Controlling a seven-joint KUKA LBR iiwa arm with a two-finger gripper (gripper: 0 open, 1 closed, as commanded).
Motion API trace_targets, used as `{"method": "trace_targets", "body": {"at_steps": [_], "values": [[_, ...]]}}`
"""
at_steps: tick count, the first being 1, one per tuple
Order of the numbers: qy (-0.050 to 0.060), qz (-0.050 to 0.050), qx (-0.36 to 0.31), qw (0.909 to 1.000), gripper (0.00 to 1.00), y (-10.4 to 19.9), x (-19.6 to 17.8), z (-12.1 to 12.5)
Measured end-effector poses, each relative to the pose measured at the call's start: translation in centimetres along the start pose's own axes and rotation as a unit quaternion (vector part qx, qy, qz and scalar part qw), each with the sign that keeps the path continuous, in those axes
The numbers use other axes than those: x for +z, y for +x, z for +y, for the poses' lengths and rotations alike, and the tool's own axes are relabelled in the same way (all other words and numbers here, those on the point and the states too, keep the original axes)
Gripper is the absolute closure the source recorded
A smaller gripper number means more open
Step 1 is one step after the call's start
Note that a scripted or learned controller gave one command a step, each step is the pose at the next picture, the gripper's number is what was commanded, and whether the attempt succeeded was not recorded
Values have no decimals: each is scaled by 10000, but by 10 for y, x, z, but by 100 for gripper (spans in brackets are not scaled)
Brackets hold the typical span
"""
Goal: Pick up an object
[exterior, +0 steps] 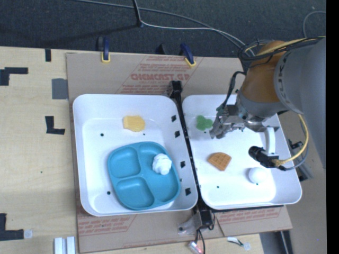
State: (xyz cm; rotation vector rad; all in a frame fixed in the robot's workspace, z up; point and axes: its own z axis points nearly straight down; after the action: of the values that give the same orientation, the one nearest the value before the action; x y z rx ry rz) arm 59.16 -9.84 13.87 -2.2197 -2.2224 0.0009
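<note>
Looming closest to the lens, the grey KUKA arm (304,83) with its orange band is reaching in from the right over a cardboard-covered table (153,75) carrying two shallow white bins. Reading left to right: the left bin (85,142) is holding a yellow foam-like piece (134,123) near its far wall and a blue divided tray (139,176), with a white crumpled lump (162,164) sitting in the tray's upper right compartment. Past the black divider, the right bin (286,194) is holding a small green object (204,123), a tan waffle-patterned piece (219,161) and a white ball (255,175) near the front right. The pincer (218,129) is hovering just beside the green object, on its right; whether its fingers are parted or closed cannot be told, and nothing is visibly caught in it. Judging by position, the green object is the likeliest target. It is looking small, light and probably soft, so a grip across its narrow middle should be suiting it best.
</note>
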Motion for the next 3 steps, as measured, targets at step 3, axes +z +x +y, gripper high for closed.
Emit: {"method": "trace_targets", "body": {"at_steps": [3], "values": [[1,5,-16,10000,100,51,-68,5]]}}
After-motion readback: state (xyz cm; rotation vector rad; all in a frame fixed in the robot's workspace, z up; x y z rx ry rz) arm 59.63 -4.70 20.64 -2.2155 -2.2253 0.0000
